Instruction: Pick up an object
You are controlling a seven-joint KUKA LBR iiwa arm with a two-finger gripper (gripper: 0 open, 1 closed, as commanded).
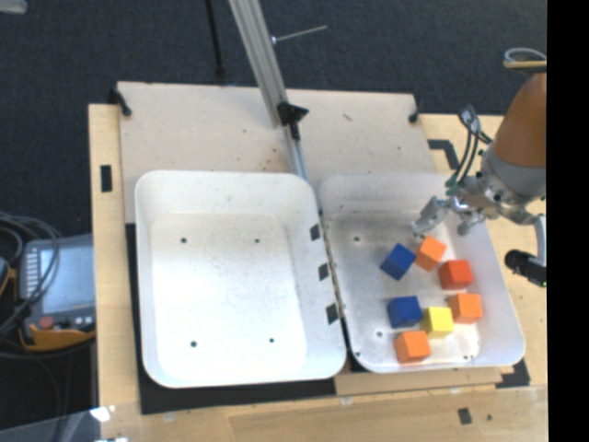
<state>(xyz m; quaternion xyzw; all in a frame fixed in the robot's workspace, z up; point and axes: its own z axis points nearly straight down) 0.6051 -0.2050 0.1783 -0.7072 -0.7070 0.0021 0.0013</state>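
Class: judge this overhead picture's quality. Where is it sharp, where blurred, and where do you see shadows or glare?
Camera view: blocks such as the yellow block are fairly sharp; the gripper looks soft and blurred; faint grey smudging marks the right bin near its top; lighting is even, with no strong glare on the left bin.

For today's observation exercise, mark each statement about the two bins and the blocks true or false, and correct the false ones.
1. All the blocks lie in the right bin. True.
2. There are two blue blocks. True; the second blue block lies nearer the front.
3. The yellow block lies in the left bin. False; it lies in the right bin among the others.
4. The end effector hangs over the left bin. False; it is over the right bin, above the blocks.
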